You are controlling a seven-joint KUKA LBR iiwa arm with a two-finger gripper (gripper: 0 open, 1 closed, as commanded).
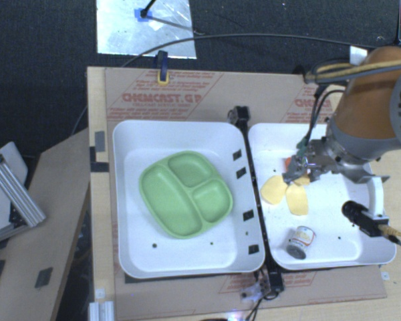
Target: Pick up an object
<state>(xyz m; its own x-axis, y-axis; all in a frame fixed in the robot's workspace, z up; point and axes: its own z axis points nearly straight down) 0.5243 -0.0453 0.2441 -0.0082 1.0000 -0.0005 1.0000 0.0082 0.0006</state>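
Tool (298, 173) low in right bin (334, 249), touching yellow pieces (285, 194)

A: Bench (187, 89), top surface?
B: Brown board, red lettering. Two white bins on it, side by side: left bin (130, 199), right bin (334, 246).
A: Else?
B: Blue-yellow clamp (162, 67), far edge.
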